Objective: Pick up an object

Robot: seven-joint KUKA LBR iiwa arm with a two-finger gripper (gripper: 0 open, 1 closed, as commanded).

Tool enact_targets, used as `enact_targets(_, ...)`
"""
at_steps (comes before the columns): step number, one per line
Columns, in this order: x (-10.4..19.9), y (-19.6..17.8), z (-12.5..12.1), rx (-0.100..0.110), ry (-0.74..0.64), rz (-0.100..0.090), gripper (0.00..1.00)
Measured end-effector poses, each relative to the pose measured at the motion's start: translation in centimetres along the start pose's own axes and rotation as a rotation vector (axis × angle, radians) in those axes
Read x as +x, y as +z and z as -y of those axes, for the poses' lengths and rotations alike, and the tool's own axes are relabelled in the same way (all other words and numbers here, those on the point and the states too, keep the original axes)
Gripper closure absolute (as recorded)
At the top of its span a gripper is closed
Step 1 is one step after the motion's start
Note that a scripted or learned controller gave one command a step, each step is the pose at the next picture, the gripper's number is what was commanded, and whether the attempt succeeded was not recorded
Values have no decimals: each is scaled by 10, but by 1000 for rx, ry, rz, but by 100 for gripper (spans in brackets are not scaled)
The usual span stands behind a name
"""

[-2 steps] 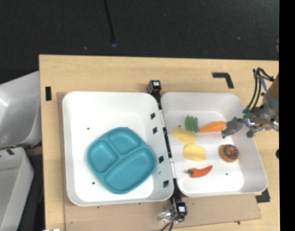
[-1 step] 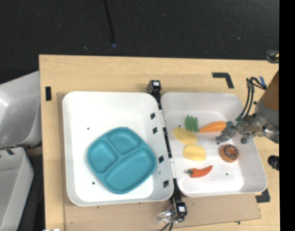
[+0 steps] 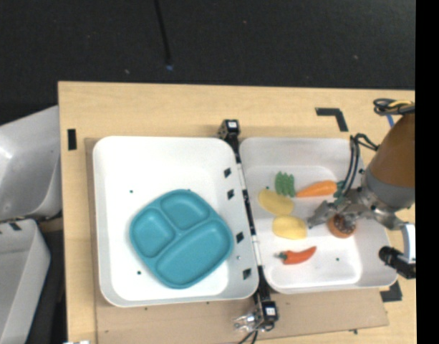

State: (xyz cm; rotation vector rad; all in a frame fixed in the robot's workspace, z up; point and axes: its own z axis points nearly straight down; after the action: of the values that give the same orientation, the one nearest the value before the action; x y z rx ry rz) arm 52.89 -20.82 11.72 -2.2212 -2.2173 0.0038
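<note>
The lighting is even and diffuse from above, so the two white bins [image 3: 169, 149] appear bright to near washed-out, while the floor [image 3: 205, 27] behind the bench [image 3: 205, 106] is almost black. Shadows are faint, limited to soft grey edges beside the blue tray [image 3: 180, 239]. The picture is low in resolution and slightly soft, and small items lack fine detail.

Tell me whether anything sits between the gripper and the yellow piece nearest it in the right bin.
Nothing visible does. The gripper hangs low in the right bin, and bare white floor separates it from the yellow piece just beside it. The red chili and carrot lie off to either side.
</note>
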Motion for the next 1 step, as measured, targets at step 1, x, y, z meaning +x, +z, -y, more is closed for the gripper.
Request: enact_targets(1, -2, -15, -2, -8, 4, 3, 100)
